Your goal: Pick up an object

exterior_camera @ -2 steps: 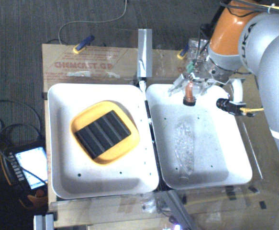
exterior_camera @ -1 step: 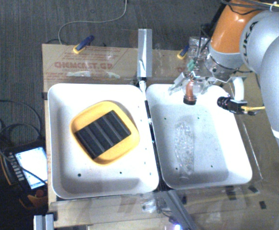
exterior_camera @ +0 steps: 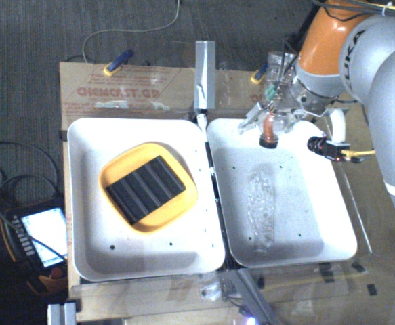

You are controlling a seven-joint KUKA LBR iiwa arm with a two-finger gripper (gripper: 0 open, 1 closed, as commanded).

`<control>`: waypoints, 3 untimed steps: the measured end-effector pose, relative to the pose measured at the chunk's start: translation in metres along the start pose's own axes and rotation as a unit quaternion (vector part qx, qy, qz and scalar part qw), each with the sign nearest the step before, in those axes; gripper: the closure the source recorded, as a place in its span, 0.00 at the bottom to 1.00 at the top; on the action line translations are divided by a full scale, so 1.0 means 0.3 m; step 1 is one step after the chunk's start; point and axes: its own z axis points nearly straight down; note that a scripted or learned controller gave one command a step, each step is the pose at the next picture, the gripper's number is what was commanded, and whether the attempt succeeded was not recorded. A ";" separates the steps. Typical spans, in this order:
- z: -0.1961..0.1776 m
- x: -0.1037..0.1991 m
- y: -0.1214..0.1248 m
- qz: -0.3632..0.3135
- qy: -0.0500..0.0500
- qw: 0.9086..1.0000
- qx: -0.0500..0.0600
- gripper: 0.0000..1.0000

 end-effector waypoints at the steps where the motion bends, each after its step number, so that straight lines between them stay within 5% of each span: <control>1: 0.275 -0.140 -0.027 0.014 -0.005 1.000 0.000 0.00; 3: 0.354 -0.184 -0.015 -0.052 -0.005 0.999 -0.007 0.00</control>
